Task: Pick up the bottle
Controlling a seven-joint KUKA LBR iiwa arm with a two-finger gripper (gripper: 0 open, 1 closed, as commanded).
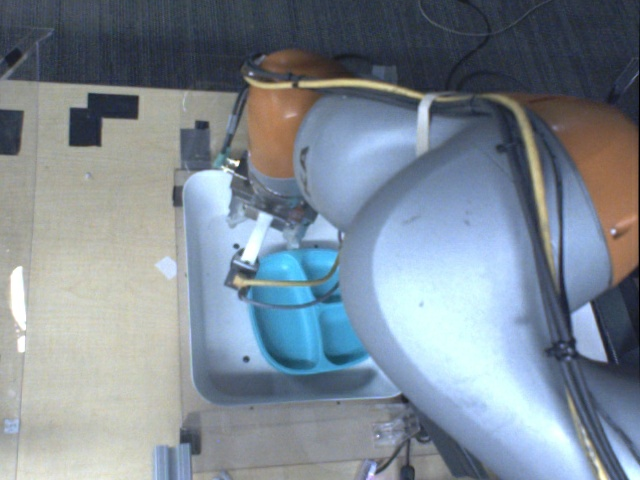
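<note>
My gripper (280, 226) hangs low over the back part of the left white bin (205, 298), just beyond the far rim of a blue two-compartment dish (300, 318). The dish lies in the middle of that bin, and its right side runs under the arm. The big grey arm with its orange band (275, 118) covers the right part of this bin and the whole area to the right of it.
Bare white bin floor shows to the left of the blue dish and in front of it. The tan bench (90, 268) lies to the left of the bin, with black marks at its far edge. Cables trail on the dark floor behind.
</note>
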